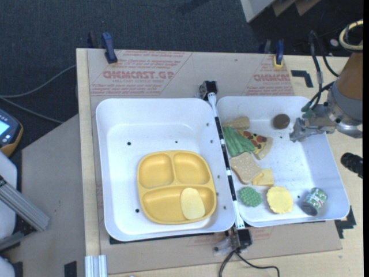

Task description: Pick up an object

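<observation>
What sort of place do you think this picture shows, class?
Probably a robotics lab bench: a grey robot arm reaches over two shallow white plastic bins, one holding toy food pieces, on a clamped board with cables around.

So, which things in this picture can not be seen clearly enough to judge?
- Gripper, camera view: too small and blurred to tell how its fingers stand or whether they touch anything.
- Arm: cut off by the right edge.
- Small can: its label is too small to read.
- Toy food pile: the pieces overlap, so the lower ones are partly hidden.
</observation>
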Available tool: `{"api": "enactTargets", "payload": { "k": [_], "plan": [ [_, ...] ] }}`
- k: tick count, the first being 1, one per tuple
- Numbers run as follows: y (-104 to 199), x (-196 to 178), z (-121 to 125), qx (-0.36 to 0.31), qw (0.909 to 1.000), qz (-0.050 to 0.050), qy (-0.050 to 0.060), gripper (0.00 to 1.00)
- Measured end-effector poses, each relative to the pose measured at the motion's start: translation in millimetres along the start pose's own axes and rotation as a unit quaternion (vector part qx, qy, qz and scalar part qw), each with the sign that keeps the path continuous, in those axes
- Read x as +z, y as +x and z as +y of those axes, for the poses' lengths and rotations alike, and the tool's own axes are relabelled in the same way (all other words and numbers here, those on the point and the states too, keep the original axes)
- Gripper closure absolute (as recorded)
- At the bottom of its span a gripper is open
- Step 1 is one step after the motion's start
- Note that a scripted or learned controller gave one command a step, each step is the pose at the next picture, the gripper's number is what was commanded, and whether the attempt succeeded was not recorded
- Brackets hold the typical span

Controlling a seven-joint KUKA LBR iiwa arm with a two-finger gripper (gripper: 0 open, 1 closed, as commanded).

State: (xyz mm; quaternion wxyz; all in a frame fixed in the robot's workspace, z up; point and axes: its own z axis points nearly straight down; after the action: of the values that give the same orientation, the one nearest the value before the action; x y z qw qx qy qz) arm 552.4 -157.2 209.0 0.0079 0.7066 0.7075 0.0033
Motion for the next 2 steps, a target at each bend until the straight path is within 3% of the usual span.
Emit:
{"api": "enactTargets", "payload": {
  "k": [1, 2],
  "plan": [
    [61.9, 28.4, 25.6, -0.003, 1.0000, 0.004, 0.007, 1.00],
    [57.8, 27.1, 24.4, 0.000, 1.0000, 0.003, 0.007, 0.00]
  ]
}}
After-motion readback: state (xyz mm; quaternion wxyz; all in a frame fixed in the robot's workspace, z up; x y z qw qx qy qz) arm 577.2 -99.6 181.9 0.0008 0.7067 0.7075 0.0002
